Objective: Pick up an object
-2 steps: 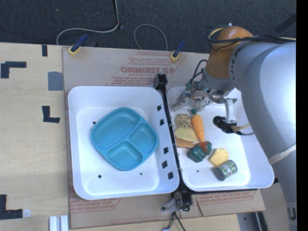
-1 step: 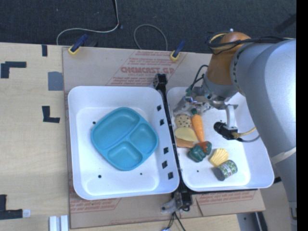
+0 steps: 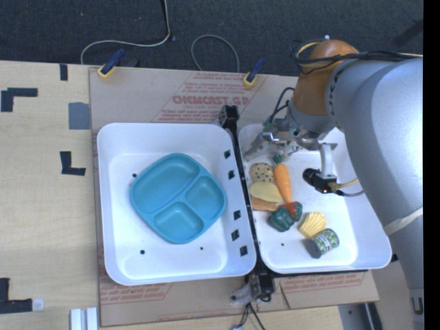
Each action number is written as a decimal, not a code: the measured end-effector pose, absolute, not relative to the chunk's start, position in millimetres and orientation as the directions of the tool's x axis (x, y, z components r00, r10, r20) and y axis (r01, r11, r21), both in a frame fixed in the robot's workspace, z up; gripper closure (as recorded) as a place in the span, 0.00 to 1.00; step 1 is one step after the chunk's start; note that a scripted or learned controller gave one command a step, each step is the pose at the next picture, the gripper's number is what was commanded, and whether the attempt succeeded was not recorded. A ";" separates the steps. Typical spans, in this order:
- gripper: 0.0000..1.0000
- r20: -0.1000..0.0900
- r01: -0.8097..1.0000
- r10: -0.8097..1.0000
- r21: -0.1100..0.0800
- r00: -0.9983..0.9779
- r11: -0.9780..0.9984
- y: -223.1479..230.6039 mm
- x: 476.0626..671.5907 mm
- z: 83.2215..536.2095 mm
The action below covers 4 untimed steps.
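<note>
The right bin point(image 3: 357, 243) holds several toy foods. A speckled round cookie point(image 3: 260, 172) lies near the divider, with an orange carrot point(image 3: 282, 182) beside it. A pale yellow wedge point(image 3: 266, 192) sits just below them. Further toward the front are a dark green pepper point(image 3: 280, 219), a yellow shell-shaped piece point(image 3: 313, 223) and a small green-labelled can point(image 3: 323, 242). My gripper point(image 3: 273, 141) hangs low over the back left part of this bin, just behind the cookie and the carrot. Nothing shows in its grasp.
A blue divided plate point(image 3: 179, 196) lies in the left bin point(image 3: 113, 184). A black ridge point(image 3: 237, 184) separates the two bins. The grey arm point(image 3: 371, 115) covers the right bin's back right corner. Cables and clamps point(image 3: 110, 67) lie behind the bins.
</note>
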State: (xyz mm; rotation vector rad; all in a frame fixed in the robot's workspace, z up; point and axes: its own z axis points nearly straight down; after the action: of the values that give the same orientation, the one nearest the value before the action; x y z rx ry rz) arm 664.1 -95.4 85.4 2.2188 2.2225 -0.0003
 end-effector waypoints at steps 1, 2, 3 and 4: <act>0.00 -0.001 1.000 1.000 0.004 -0.001 0.001 -112.7 632.5 86.7; 1.00 -0.002 1.000 1.000 0.005 -0.001 0.001 -112.6 633.6 96.8; 1.00 -0.005 1.000 1.000 0.004 0.007 -0.007 -185.6 585.1 185.3; 0.00 -0.001 1.000 1.000 -0.001 0.000 0.000 -180.5 586.3 179.4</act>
State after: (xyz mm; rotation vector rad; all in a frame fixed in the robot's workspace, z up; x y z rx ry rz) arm 586.3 -180.5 179.4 2.2221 2.2210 -0.0020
